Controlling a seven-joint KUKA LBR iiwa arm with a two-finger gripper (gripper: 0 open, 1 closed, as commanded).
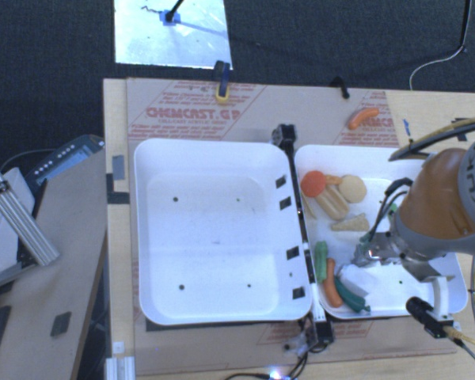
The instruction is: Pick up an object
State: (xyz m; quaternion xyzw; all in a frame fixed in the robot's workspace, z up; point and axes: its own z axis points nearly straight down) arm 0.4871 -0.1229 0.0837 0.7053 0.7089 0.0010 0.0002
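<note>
The right bin (427,155) holds several toy foods. A red-orange round piece (313,182) lies at its upper left beside tan bread-like pieces (342,196), with a pale wedge (351,223) just below them. Along the bin's left wall lie a green piece (321,255) and an orange carrot-like piece (331,283). A teal piece (351,295) and a white piece (353,278) lie near the front. My gripper (370,253) reaches down from the arm's orange band (439,196) into the bin's middle, just right of the white piece and below the wedge.
The left bin (154,165) sits beside the right one, with a black divider (295,212) between them. A small orange piece (362,118) lies on the cardboard behind the right bin. A yellow clamp (222,92) stands at the back.
</note>
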